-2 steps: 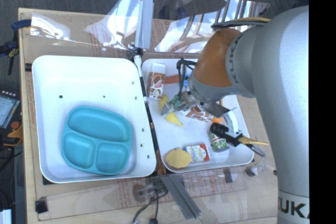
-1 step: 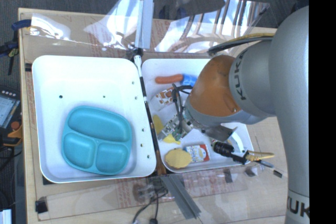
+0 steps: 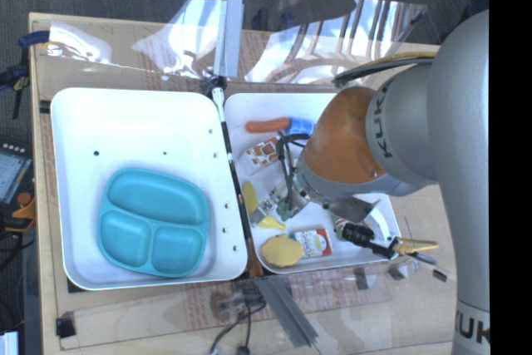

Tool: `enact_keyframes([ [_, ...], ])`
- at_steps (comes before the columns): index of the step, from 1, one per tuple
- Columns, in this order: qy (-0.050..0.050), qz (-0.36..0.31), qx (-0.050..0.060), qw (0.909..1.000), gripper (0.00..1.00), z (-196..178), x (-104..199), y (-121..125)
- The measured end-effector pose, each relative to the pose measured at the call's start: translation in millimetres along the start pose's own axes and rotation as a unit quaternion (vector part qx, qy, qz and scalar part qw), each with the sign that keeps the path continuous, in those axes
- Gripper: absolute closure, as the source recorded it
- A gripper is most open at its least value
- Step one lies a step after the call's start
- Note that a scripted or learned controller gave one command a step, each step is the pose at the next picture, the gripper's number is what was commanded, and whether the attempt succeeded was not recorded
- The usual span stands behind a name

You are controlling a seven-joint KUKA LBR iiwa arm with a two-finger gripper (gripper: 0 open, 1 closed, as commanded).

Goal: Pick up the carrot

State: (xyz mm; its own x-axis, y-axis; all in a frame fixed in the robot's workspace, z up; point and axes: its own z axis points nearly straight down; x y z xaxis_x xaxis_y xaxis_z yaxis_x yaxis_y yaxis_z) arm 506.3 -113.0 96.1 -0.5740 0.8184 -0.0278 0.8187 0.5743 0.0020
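Observation:
The carrot [image 3: 268, 125] is a short orange stick lying flat near the far edge of the right bin [image 3: 236, 107]. It lies bare with nothing gripping it. My arm reaches over this bin from the right, its orange wrist band [image 3: 341, 141] covering much of the bin's middle. The gripper [image 3: 281, 202] points down toward the bin's left side, well nearer the camera than the carrot and among small items there. The clutter and the wrist hide how it stands.
A blue object [image 3: 301, 127] touches the carrot's right end. A brown and white packet [image 3: 264, 152], a yellow strip [image 3: 249, 199], a yellow lump [image 3: 282, 251] and a red and white packet [image 3: 313, 243] lie in the right bin. The left bin [image 3: 125, 116] holds a blue divided tray [image 3: 154, 220].

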Motion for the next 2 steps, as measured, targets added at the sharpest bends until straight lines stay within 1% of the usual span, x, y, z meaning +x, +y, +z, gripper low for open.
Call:
enact_keyframes([
  [1,0.007,-0.004,0.001,1.0,1.0,-9.3,4.2,2.3],
  [2,0.001,-0.001,0.002,1.0,0.0,-10.1,-1.4,-0.5],
])
